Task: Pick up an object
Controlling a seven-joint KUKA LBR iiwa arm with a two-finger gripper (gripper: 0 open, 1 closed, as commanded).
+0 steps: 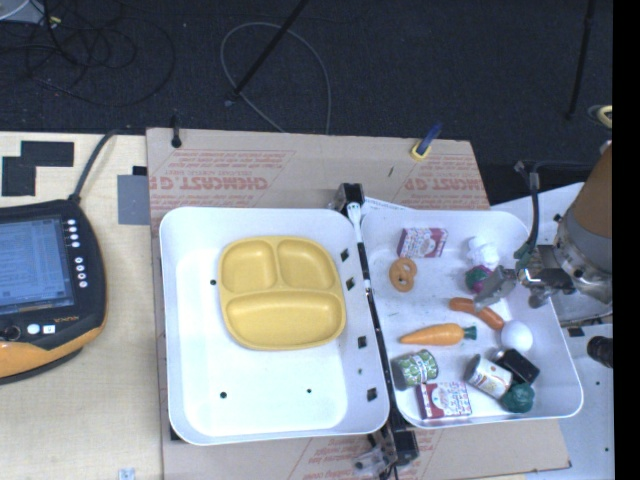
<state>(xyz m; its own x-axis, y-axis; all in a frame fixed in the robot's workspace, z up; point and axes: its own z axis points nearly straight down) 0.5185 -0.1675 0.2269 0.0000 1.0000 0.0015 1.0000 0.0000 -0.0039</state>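
A: Where is the gripper (507, 280) seen?
B: At the right bin's (560, 388) right edge, low over a purple-green toy (488, 280); whether it is spread or pinching cannot be told.
A: And the other objects?
B: A carrot (436, 335) lies mid-bin, an egg (517, 336) near the right edge; a yellow plate (280, 293) sits in the left bin (190, 388)

This is a robotics lab, not a home. A flattened cardboard sheet (300, 173) serves as the bench top under two white bins (190, 268). A teach pendant (40, 278) with a lit screen and orange casing lies at the left, its cable running off over dark carpet (400, 58), where more loose cables (270, 58) trail. The bins hold test props: a yellow divided plate (282, 293), toy carrots (436, 335), small cartons and cans. The arm (600, 218) enters at the right.
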